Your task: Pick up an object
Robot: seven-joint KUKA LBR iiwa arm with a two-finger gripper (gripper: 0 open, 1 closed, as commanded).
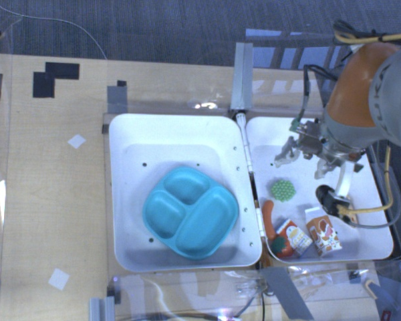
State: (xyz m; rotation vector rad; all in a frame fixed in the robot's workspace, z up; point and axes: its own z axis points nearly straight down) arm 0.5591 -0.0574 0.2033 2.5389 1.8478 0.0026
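**Tool hanging over the right bin, nothing in it**

The tool (302, 160) sits spread wide at the upper part of the right bin (264, 134), holding nothing. Just below it lies a green ball (283, 190). Lower down, near the frame's bottom right, are a carrot (269, 218) and two small cartons (323, 235). A blue divided plate (190, 211) is in the left bin (130, 179).

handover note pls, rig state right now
Gripper: open, holding nothing, above the right bin, back half.
Right bin: green ball near the middle; carrot along the left wall; two small cartons at the front.
Left bin: blue divided plate.
Done: nothing picked.
Left: descend, close on one object and lift. The ball looks nearest.
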